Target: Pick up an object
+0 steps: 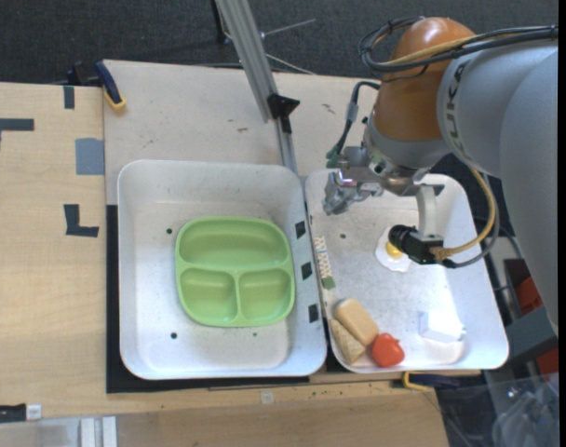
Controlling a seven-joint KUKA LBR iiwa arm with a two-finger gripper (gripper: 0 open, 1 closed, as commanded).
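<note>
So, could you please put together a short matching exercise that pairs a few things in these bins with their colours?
Things:
1. divided plate
2. tomato
3. bread roll
4. fried egg

Colours:
A. red
B. white with a yellow centre
C. light green
D. tan

Pairs: 1-C, 2-A, 3-D, 4-B

Blue/yellow clamp at bench back-left corner, w/ grey tape patch nearby.
</note>
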